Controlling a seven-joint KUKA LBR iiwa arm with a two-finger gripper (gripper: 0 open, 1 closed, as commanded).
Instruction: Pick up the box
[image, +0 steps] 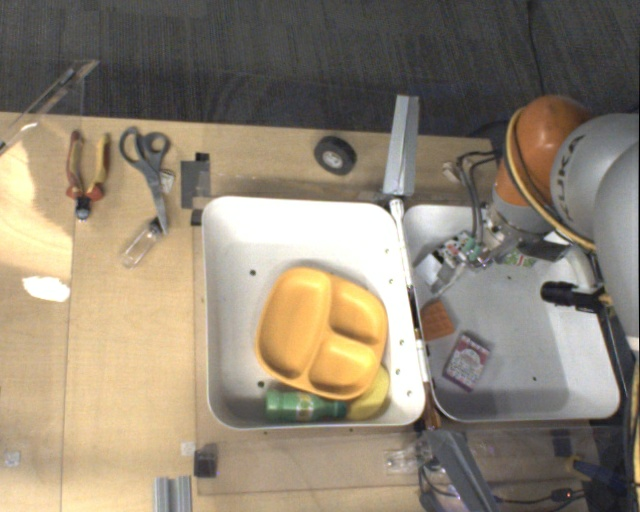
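Two bins (225, 300), one box (467, 360), one bottle (300, 405).

Small pinkish box (466, 361) — flat, tilted, right bin's floor

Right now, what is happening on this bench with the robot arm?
The grey arm reaches in from the right over the right bin, and its gripper hangs near that bin's upper left corner. The small box lies flat on the bin floor nearer the front, apart from the gripper, beside a brown piece. The left bin holds a yellow divided tray lying over a green bottle.
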